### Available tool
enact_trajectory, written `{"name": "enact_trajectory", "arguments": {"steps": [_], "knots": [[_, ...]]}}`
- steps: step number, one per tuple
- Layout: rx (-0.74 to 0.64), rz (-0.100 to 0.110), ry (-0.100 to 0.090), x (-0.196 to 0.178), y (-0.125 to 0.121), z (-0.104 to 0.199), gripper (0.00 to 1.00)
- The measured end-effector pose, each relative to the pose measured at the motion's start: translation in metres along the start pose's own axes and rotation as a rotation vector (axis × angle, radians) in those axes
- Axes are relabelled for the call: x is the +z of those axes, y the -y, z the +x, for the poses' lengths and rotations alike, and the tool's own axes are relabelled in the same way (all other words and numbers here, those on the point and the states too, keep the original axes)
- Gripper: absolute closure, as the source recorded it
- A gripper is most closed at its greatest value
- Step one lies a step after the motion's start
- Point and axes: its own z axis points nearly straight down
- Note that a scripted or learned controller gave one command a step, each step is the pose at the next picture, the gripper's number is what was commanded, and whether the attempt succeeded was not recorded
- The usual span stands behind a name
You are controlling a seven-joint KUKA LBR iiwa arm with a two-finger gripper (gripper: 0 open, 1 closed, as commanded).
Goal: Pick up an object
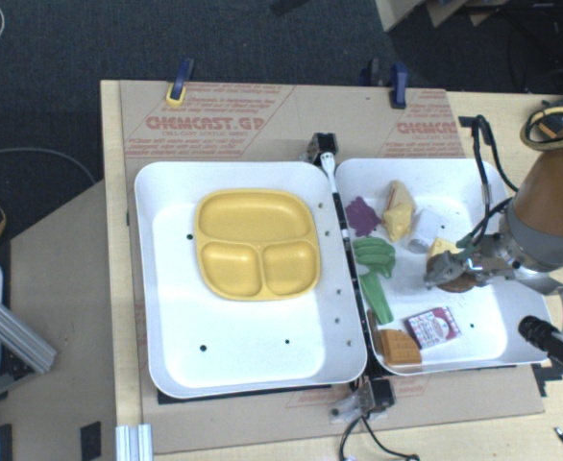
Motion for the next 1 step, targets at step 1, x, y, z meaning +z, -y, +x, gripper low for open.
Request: {"name": "enact_trajectory", "arguments": {"steps": [1], "knots": [[0.001,-0.001,0.000,-0.0623,0.0017,-0.0050,1.00]]}}
